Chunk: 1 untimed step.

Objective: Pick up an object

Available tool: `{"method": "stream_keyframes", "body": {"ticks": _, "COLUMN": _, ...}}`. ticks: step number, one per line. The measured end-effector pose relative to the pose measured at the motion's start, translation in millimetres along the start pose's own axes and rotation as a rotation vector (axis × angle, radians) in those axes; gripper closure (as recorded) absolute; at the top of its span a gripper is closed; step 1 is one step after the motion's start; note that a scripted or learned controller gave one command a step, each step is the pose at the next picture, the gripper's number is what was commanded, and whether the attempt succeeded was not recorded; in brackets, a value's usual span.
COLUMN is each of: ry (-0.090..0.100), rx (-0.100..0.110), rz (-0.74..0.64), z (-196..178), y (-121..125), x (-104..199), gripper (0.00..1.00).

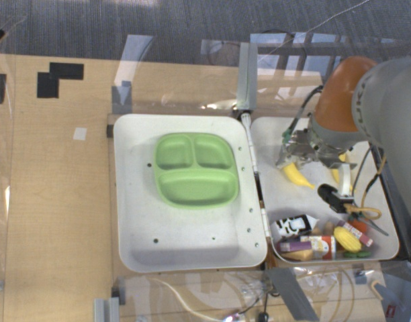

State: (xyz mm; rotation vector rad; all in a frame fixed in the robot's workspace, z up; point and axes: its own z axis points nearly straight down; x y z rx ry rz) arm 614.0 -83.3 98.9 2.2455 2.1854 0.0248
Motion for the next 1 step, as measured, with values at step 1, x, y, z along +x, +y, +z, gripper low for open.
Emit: {"method": "stream_keyframes", "body": {"ticks": 1, "ry": -0.006, "rx": 0.013, "rz": 0.043, "z": -103.5, "y": 44.2, "x": 59.5, "gripper": 1.00}}
